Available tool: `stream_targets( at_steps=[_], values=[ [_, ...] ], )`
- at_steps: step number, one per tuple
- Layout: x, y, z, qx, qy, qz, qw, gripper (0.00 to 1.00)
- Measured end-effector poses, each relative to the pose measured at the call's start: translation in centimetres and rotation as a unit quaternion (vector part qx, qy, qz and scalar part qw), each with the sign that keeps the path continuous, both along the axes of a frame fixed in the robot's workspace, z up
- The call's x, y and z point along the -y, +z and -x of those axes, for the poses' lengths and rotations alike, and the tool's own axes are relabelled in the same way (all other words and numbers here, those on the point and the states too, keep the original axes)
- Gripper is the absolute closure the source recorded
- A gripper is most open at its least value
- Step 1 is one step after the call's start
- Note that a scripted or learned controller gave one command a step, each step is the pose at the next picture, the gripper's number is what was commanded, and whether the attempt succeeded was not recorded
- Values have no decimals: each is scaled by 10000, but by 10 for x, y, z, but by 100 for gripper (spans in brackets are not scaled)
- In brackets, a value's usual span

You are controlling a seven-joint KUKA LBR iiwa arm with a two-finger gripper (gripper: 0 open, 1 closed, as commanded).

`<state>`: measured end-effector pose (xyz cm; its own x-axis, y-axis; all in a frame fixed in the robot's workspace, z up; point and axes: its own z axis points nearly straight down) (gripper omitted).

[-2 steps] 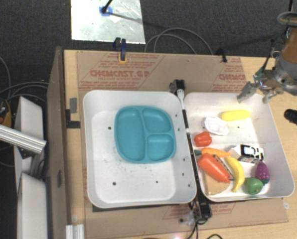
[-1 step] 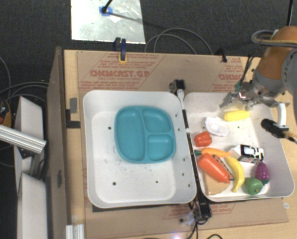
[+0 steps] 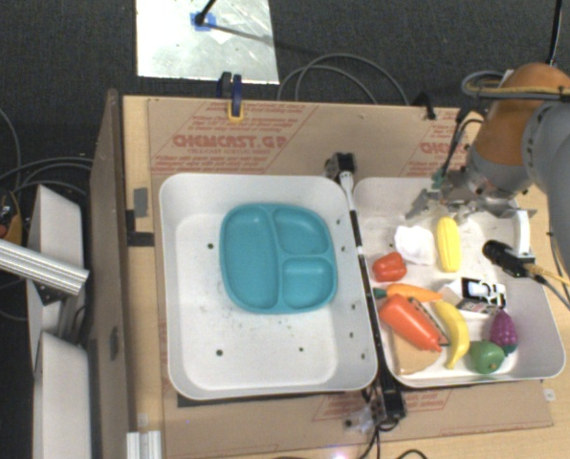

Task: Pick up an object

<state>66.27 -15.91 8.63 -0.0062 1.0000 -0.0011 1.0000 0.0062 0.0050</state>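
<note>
Camera view: jaws [image 3: 454,202] low in right bin [image 3: 543,338], at 12 o'clock of corn cob [image 3: 448,244]; opening and any grasp unreadable, wrist covers them.

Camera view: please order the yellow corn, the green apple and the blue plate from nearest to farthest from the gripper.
1. The yellow corn is nearest, just below the gripper in the right bin.
2. The green apple lies at that bin's near edge.
3. The blue plate is farthest, in the left bin.
</note>
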Motion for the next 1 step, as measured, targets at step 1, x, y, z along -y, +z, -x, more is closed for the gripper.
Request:
stream_targets(
  at_steps=[1],
  values=[
    [1,11,-1,12,6,2,10000,100]
  ],
)
